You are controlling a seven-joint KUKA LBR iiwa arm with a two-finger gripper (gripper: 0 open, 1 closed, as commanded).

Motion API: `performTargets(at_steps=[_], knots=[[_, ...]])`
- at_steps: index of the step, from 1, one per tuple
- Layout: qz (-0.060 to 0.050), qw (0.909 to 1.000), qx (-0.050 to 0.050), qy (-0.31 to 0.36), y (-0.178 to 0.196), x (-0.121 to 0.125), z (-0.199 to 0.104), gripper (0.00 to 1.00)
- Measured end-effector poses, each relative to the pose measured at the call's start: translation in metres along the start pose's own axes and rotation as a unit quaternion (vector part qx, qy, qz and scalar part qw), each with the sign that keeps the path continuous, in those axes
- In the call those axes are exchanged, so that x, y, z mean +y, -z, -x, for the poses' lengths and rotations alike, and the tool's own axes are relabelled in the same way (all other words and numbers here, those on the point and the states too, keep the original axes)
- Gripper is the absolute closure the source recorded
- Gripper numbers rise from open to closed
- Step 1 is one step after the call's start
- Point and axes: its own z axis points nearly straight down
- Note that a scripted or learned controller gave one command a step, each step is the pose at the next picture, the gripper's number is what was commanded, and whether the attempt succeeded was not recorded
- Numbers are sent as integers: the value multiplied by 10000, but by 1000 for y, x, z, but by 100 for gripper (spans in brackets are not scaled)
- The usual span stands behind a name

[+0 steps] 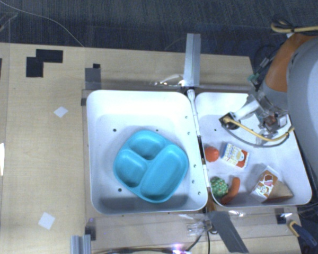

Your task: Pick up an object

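Your pickable things all lie in the right bin point(302, 157). A red ball point(212, 153) sits hard against the bin's left wall, about midway along it. Just to its right a small carton point(235, 155) with a red and white label lies tilted, close to the ball but apart from it. Toward the near left corner you have a green lump point(219, 186) with a red-orange sausage shape point(231, 189) leaning against its right side; the two touch. Near the near right corner a brown wedge-shaped box point(270, 186) with a red and white face lies on its side, well apart from the carton. The gripper point(266, 119) hangs over the far right part of this bin, above and clear of all these things, with a yellow cable point(254, 131) looping under it; you cannot tell from here how it stands, since wrist and cabling cover its tip. The grey arm point(310, 89) with its orange band point(282, 67) comes in over the bin's right edge. In the left bin point(95, 142) a blue divided plate point(150, 165) rests near the middle, slightly toward the near wall.
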Motion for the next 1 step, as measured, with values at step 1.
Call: performTargets(at_steps=[1], knots=[[-9, 9987, -3, -519, -55, -27, 76, 0]])
